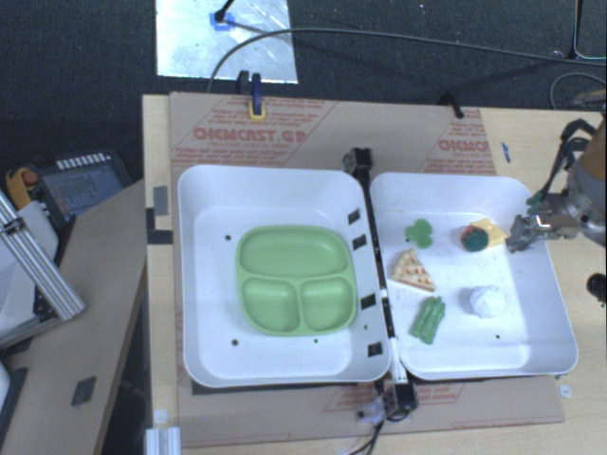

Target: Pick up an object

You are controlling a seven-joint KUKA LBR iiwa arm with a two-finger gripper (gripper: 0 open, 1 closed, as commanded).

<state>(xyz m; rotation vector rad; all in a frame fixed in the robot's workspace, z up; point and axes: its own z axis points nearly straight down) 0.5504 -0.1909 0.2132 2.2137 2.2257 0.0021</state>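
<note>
While the hand, grip unclear, hovers at the right bin of toy foods, the left bin holds a green tray.

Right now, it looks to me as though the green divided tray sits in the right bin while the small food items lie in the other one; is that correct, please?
Not quite: the green divided tray sits in the left bin, not the right one. The camera view shows it there, while the small food items, such as the pizza slice, lie in the other bin, as you said.
</note>
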